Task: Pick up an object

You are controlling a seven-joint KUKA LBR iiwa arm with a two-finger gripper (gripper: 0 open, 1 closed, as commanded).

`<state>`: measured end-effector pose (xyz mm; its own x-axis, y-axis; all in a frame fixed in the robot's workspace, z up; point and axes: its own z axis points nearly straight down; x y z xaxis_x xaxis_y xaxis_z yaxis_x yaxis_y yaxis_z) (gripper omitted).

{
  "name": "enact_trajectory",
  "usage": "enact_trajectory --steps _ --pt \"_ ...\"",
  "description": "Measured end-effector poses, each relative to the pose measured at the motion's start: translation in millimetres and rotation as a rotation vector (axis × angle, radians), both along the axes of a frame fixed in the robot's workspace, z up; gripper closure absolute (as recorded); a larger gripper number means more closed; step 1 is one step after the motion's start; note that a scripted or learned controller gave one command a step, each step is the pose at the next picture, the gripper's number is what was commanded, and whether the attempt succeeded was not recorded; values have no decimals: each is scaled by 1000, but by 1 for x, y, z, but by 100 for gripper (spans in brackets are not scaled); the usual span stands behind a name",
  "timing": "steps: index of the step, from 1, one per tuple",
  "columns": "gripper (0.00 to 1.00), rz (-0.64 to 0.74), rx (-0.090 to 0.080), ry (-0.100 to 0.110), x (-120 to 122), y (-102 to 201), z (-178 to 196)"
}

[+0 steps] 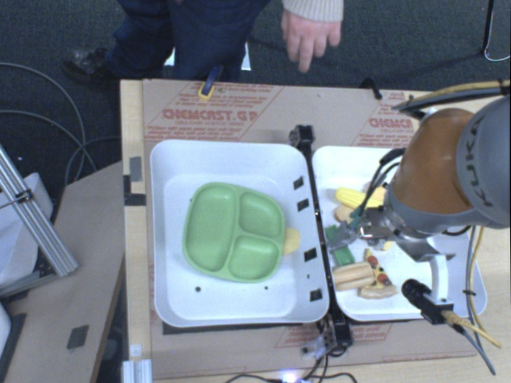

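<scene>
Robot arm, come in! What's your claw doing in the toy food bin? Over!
Gripper low in the right bin, fingers' state unclear. Toy corn and hot dog lying loose, nothing seen held. Green plate sits in the left bin.

We see a cardboard-topped bench (pixel 239 110) bearing two white bins: left bin (pixel 172 166) at nine o'clock, right bin (pixel 335 162) at three.

A single fixed camera hangs above the bench (pixel 263 106) and looks down on it at a slant. It stands far enough off to take in both white bins whole, the left bin (pixel 172 238) and the right bin (pixel 327 162), with dark floor beyond the far edge. The arm (pixel 447 174) enters from the right, close under the lens.
</scene>
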<state>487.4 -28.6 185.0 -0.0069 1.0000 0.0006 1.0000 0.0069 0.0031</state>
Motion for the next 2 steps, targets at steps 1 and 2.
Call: enact_trajectory --steps 1,2 --pt "0 1 0 -1 0 31 30" --pt "0 -9 -1 4 -1 -7 -2"
